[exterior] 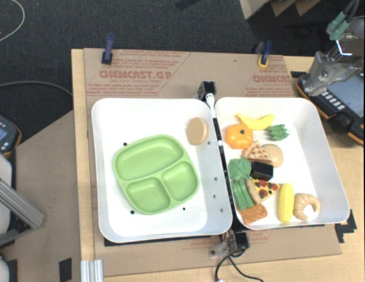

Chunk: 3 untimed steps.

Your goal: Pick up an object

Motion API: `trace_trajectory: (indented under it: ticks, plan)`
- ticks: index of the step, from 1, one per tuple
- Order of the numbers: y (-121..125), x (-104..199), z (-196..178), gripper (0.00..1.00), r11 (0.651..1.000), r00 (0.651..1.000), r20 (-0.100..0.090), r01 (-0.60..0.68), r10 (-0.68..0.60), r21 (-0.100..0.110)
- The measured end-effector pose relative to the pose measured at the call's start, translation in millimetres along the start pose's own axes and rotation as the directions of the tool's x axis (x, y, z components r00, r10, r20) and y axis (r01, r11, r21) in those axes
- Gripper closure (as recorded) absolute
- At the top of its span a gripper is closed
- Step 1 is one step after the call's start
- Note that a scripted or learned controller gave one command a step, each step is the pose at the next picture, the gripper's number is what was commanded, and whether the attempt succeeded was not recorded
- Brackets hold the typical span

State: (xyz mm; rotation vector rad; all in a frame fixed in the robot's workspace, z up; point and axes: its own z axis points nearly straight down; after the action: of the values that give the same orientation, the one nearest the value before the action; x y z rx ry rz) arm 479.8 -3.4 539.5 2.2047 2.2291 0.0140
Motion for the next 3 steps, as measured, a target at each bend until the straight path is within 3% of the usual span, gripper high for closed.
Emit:
trace_trajectory:
  ticks: [1,2,3]
  plan:
    - [-2.6,-84.2,53.7,1.0,1.0,1.0,0.004,-0.02,0.02,0.015]
    - [14.8,-8.9,1.5,1.0,1.0,1.0,0.001,-0.003,0.003,0.002]
    - [-3.6,-63.8,94.6,1.0,1.0,1.0,0.002,-0.017,0.017,0.02]
